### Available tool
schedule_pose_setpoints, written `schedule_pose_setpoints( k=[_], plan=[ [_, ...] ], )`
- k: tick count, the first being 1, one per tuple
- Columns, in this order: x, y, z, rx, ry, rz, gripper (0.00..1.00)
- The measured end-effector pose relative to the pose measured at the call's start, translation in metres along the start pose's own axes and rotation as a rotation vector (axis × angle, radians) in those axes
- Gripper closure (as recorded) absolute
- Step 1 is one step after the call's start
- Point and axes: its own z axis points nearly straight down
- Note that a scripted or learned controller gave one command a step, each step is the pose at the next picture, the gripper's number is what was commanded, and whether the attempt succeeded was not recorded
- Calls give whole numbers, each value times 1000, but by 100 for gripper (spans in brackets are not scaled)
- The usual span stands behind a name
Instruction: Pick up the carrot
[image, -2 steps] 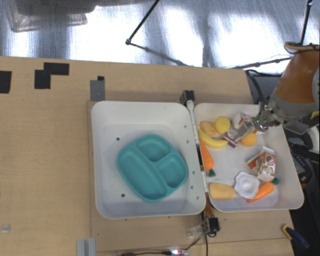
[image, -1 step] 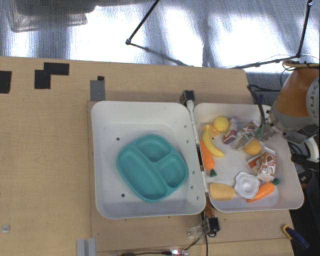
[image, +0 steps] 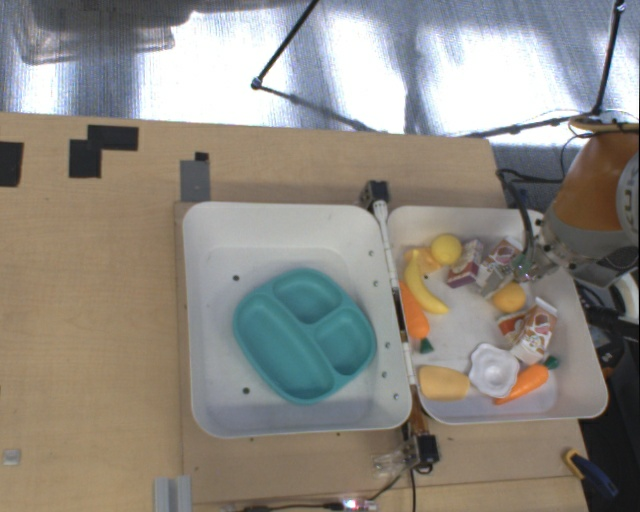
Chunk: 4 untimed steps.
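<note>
We see even, bright overhead light with soft shadows inside the white bins (image: 200, 300), strong glare on the floor (image: 330, 60) beyond the bench, and mild overall softness.

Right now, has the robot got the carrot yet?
Not yet. Nothing looks done: one carrot lies by the banana along the right bin's left wall, and another carrot lies near its front. The end effector is low over the bin's far side, among small packets. Reaching a carrot, gripping and lifting remain.

Teal plate (image: 304, 334) in left bin (image: 205, 300); banana (image: 421, 287) in right bin (image: 590, 385)
</note>
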Motion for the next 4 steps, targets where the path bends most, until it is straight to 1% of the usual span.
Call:
schedule_pose_setpoints(
  k=[1, 2, 3, 4],
  plan=[
    [1, -1, -10, 5, 5, 0, 100],
    [11, -46, 9, -13, -21, -403, 100],
    [48, 12, 9, -17, -19, -248, 100],
    [120, 36, -167, -18, -17, -79, 100]
  ],
)
